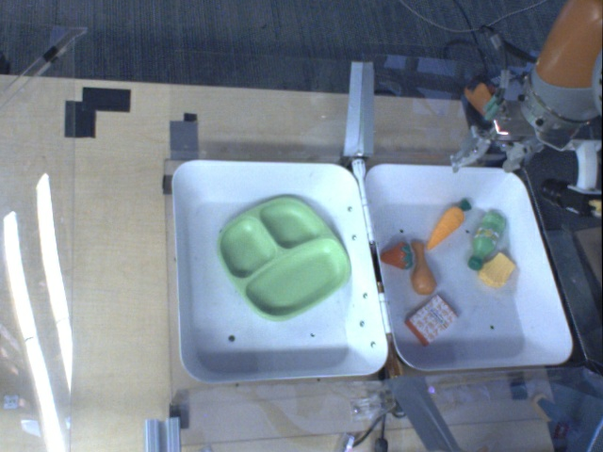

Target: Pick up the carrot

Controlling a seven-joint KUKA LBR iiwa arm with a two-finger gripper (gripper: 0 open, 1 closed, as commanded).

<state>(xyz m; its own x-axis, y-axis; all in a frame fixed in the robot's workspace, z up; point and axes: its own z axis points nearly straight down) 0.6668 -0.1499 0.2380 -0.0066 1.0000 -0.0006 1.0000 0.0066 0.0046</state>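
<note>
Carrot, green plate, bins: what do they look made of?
Carrot: looks like moulded toy plastic, with a smooth, uniform orange body and a green tip; matte to slightly glossy.
Green plate: likely plastic, with one even pale green colour, rounded moulded dividers and a soft sheen.
Bins: probably thin moulded white plastic, with rounded corners and a smooth, slightly reflective floor; painted metal can't be ruled out.

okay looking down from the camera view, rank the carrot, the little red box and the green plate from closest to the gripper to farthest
1. Carrot, upper middle of the right bin, just below the gripper.
2. Red box, toward that bin's front.
3. Green plate, across in the left bin.
</note>
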